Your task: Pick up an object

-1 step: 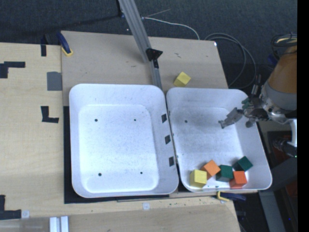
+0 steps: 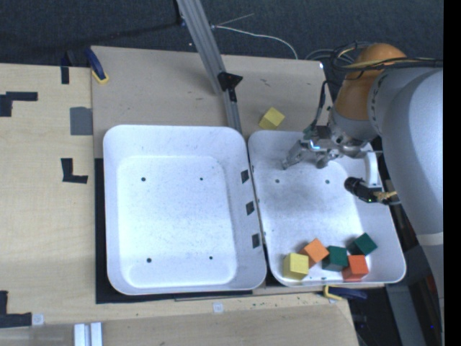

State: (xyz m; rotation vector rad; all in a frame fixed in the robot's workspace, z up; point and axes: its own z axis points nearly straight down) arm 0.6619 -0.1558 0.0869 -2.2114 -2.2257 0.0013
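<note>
1. Gripper (image 2: 306, 153) sits over the far end of the right bin (image 2: 302, 200), its metal fingers (image 2: 292, 157) pointing left and down toward the bin floor. How the jaws stand I cannot tell from this slant, and nothing shows between them.
2. Right behind it, the orange band (image 2: 360, 78) and the grey arm (image 2: 414, 150) come in from the right side, bulking over the bin's right rim.
3. A black fitting (image 2: 358, 188) with a bit of yellow hangs just below the wrist, above the bin's right side.
4. Now the blocks, all bunched in the near right corner of the right bin, well apart from the gripper: a yellow cube (image 2: 297, 264) on the left, an orange cube (image 2: 315, 250) just beside it, a dark green cube (image 2: 336, 256) next along, a red-orange cube (image 2: 357, 266) at the near rim, and another dark green cube (image 2: 365, 244) a touch farther back.
5. They sit close, several touching or nearly so.
6. One more yellow cube (image 2: 272, 118) lies outside the bins, on the brown board (image 2: 158, 92) just beyond the right bin's far rim.
7. Left bin (image 2: 173, 207) lies alongside, the two rims meeting in the middle.
8. A grey metal bar (image 2: 205, 42) slants down from the top to the join between the bins.
</note>
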